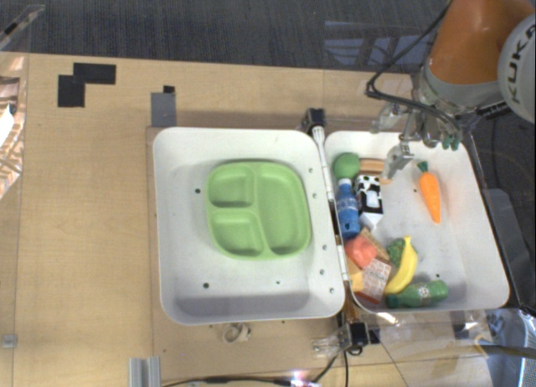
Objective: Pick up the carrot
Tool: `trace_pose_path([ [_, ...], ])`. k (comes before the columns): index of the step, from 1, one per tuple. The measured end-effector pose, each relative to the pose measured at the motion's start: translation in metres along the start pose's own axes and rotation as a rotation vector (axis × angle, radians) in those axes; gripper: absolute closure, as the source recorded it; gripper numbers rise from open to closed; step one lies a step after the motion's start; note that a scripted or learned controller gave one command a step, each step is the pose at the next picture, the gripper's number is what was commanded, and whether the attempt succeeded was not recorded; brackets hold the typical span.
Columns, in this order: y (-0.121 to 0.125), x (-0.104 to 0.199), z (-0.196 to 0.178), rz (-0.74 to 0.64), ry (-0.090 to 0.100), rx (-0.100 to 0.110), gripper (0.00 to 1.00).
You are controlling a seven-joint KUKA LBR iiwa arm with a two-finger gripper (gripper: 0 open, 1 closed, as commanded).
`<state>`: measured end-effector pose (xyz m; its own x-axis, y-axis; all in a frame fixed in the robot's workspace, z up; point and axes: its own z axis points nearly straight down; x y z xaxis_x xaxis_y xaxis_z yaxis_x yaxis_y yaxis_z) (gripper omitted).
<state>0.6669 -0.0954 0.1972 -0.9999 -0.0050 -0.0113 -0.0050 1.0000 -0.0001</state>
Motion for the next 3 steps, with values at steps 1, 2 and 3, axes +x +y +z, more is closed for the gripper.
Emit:
trace_pose_path([
  [1,-0.047,0.017,0.105,-0.207,-0.003,0.001,0.00],
  [2,-0.095,0.056,0.108,-0.238,-0.001,0.003,0.00],
  [3,-0.110,0.080,0.107,-0.367,-0.002,0.002,0.00],
])
